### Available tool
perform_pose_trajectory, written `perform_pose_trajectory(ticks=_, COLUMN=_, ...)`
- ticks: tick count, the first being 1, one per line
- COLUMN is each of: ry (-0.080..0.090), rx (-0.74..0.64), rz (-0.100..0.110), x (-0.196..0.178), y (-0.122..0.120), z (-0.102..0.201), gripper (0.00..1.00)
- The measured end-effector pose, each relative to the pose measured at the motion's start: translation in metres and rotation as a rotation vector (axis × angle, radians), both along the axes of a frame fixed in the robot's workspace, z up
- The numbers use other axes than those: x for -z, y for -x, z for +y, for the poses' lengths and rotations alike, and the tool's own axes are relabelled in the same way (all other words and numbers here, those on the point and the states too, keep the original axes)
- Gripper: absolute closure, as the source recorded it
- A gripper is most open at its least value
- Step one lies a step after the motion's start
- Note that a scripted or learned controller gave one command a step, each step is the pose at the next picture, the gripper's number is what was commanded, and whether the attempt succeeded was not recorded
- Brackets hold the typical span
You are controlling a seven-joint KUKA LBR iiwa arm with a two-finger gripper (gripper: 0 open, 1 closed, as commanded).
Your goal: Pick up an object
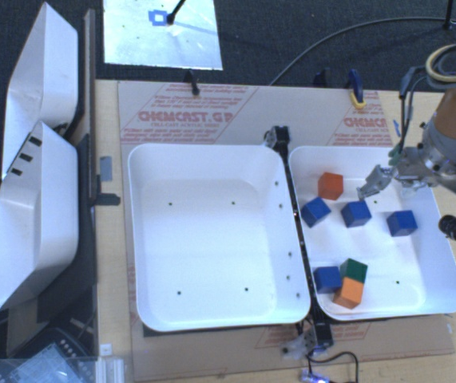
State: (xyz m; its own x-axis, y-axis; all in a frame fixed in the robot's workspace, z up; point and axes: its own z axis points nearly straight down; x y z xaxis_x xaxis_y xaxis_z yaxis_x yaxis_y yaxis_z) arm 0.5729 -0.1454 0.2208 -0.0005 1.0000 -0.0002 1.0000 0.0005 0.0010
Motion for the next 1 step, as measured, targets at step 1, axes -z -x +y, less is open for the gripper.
perform_pose_trajectory(ticks=1, ry=-0.002, rx=0.000, rz=0.010, x=0.1406, y=-0.0283, z=-0.0127, gripper=0.00)
